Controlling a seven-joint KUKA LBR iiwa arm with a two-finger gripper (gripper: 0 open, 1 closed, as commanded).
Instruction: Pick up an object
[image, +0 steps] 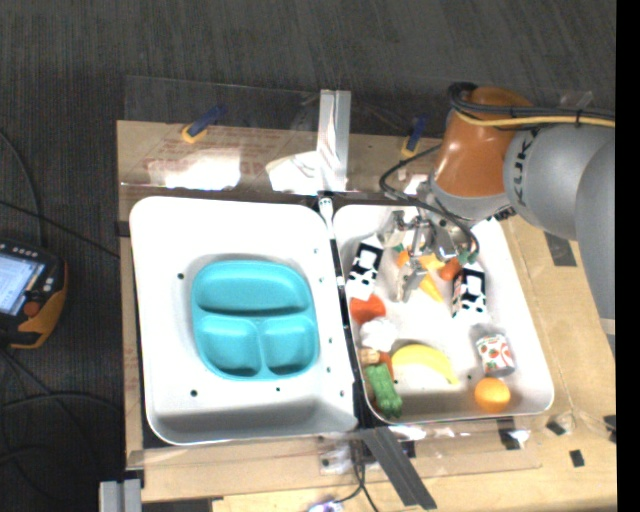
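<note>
The tool hung low inside the right bin, near its back end, with the orange-banded arm reaching in from the right above it. Whether it was apart or together could not be told; metal parts, cables and small orange and yellow things crowded the spot, and nothing could be seen clamped in it. So the pick did not look done: as a judgement, the task stood at the reach or grasp stage, with the lift left to do.

Just below the tool lay a yellow-orange piece, too small to name, with black-and-white cubes on either side of it. Further toward the front of the bin were a banana, a green toy at the near left corner, an orange ball at the near right, and a small patterned can beside the ball. Any of these could serve as the object.

The left bin held a blue tray with three compartments. Both bins sat side by side on the tabletop.
</note>
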